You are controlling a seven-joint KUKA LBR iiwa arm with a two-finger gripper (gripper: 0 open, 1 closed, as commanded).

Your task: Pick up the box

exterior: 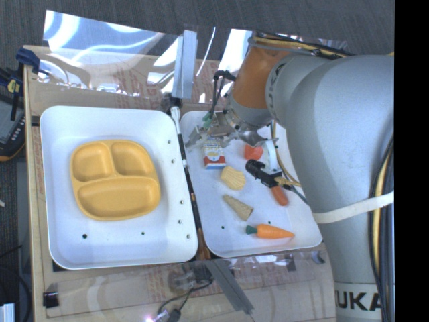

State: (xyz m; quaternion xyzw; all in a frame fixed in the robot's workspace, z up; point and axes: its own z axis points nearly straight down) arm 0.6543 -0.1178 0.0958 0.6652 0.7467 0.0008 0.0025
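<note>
Gripper point(213, 131) low at the far end of the right bin point(301, 237), whether clenched or released cannot be told, small box point(214, 157) just beneath it on the bin floor, carrot point(269, 231) near the front, yellow divided plate point(114, 178) in the left bin point(60, 240)

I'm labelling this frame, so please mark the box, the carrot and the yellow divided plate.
box point(214, 158): camera view, on its front face.
carrot point(272, 232): camera view, mid orange body.
yellow divided plate point(115, 198): camera view, floor of the large compartment.
</note>
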